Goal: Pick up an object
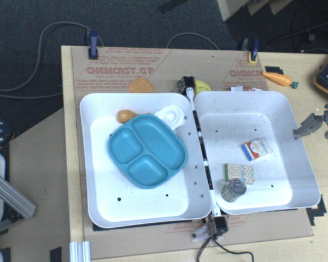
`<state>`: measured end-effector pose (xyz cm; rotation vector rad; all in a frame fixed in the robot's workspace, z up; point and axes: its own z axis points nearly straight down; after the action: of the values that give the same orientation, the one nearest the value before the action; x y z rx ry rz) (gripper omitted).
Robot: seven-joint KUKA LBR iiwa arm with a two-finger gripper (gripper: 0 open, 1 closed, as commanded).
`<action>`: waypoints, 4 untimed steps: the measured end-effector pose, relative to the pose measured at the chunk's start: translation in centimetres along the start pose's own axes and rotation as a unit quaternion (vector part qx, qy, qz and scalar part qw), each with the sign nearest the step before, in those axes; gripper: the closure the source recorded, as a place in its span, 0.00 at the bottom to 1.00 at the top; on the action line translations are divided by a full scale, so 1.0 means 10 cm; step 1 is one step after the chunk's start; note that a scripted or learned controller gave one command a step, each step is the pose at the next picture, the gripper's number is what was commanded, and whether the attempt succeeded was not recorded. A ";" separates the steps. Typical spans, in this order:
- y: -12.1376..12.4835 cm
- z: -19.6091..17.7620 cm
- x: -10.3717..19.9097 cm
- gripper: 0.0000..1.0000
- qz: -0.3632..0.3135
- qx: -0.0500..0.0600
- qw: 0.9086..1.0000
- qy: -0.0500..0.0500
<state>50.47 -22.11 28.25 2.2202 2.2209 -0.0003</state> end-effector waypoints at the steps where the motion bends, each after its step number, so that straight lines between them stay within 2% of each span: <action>1: -0.26 1.31 0.66 0.00 -0.002 0.008 1.000 0.005; 2: 0.00 1.84 1.31 0.00 -0.003 0.002 1.000 0.002; 3: 0.00 1.70 1.26 1.00 0.001 -0.001 1.000 0.000; 4: 0.00 1.71 1.26 0.00 0.001 0.000 1.000 0.000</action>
<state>50.47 -9.52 11.12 2.2216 2.2185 0.0004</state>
